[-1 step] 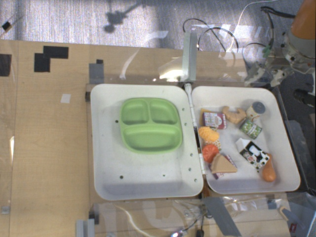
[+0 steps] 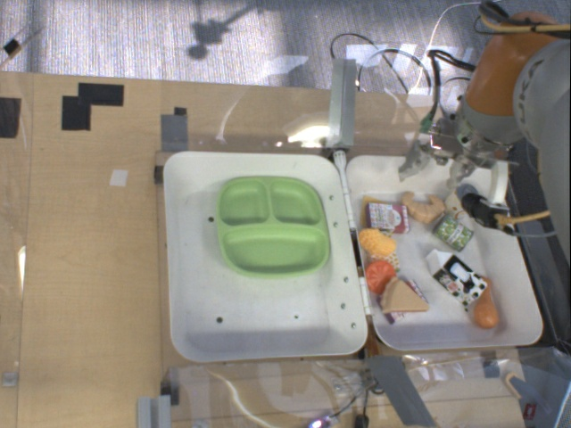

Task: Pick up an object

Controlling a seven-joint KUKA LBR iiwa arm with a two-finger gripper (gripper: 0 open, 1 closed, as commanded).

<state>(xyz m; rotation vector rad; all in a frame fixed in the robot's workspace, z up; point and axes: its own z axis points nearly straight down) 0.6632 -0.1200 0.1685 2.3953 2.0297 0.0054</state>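
Two white bins: left bin [image 2: 192, 328], one green divided plate [image 2: 272, 225], central, wide margins. Right bin [image 2: 526, 324], seven toy foods clustered centre to 5 o'clock; rim strip free at 6. Gripper [image 2: 434, 156] at 12 o'clock, finger state indiscernible.

2 white bins [image 2: 187, 328], 1 green tray [image 2: 272, 226], 8 small items [image 2: 403, 257]
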